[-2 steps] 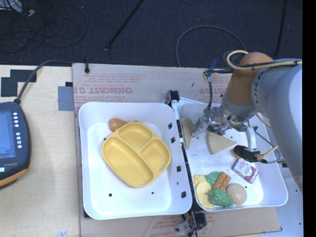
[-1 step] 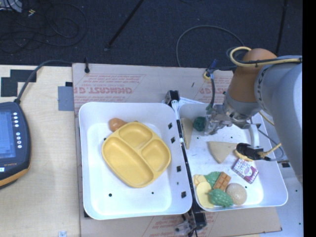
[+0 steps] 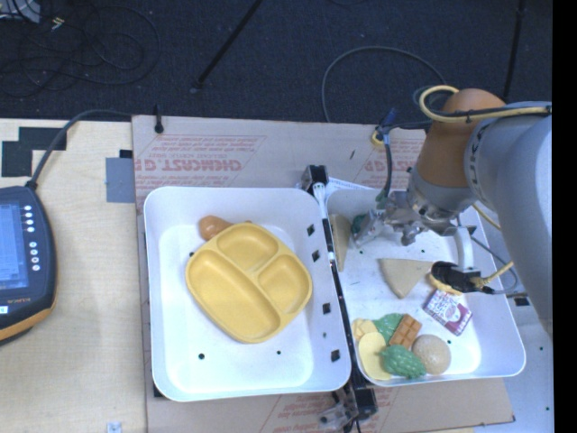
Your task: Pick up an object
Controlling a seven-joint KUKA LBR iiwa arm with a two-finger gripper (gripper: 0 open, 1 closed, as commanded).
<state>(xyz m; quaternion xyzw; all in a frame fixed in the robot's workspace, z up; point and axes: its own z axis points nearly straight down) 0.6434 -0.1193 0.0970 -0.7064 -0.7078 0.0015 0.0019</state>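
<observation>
The gripper (image 3: 379, 222) hangs low in the right bin (image 3: 505, 354), near its upper-left corner; whether it is wide or narrow cannot be told; just beside it, toward the bin's middle, lies a tan wedge (image 3: 403, 275); farther out sit a small red packet (image 3: 447, 311) and a heap of toy food (image 3: 401, 343) at the near wall; well apart, the left bin (image 3: 171, 350) holds 1 yellow divided plate (image 3: 248, 280).
</observation>
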